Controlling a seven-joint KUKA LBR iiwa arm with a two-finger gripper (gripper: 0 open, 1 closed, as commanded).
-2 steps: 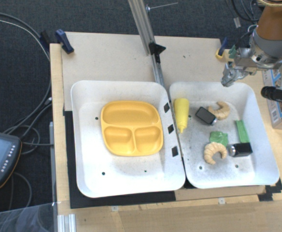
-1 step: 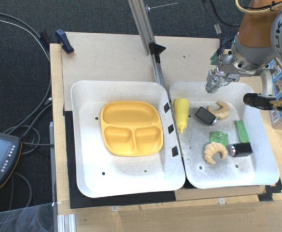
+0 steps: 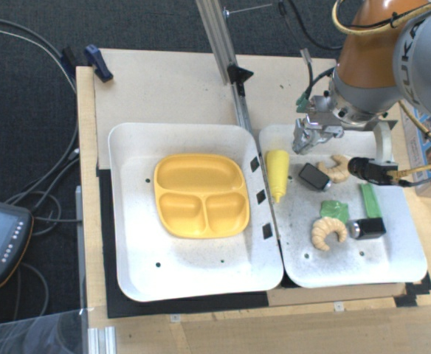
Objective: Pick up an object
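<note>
The gripper (image 3: 305, 140) hovers over the right bin (image 3: 392, 260); a mustard bottle (image 3: 277, 174) lies just left below it.

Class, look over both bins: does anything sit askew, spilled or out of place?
Nothing is spilled or broken. The yellow bottle leans against the right bin wall, at the divide. The yellow tray lies flat in the left bin.

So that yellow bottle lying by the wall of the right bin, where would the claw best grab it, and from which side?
Probably across the wide body of the yellow bottle, coming straight down from above. It lies flat, its length along the bin wall, tapering toward the near end, so the upper body offers the broadest parallel sides. The wall crowds its left side, so that finger has little room. The gripper hangs just right of it.
</note>
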